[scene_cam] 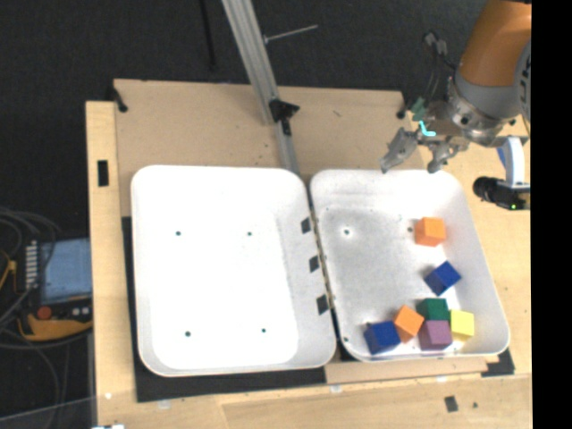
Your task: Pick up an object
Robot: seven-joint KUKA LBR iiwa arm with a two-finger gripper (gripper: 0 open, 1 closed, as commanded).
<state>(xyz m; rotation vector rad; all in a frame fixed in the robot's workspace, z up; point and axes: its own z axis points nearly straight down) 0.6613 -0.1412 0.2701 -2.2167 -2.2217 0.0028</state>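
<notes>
— Fingers first: are they gripping anything?

— No. Both fingers [393, 157] of the gripper [416, 157] are standing spread apart with nothing between them, hanging over the far rim of the right bin [375, 266].

— Where is the arm sitting?

— The arm [492, 52] is reaching in from the right, its orange band showing above the wrist, with the gripper pointing down and toward the left.

— And the blocks?

— 7 blocks are lying in the right bin, all well apart from the gripper. 1 orange block [430, 231] is resting alone near the right wall. 1 blue block [442, 277] is lying just below it. The other 5 are crowding the near right corner: a blue block [382, 337], an orange one [409, 322], a green one [436, 308], a purple one [435, 334] and a yellow one [462, 323], most of them touching a neighbour.

— What about the left bin [223, 266]?

— It is lying beside the right bin, their inner edges meeting.
</notes>
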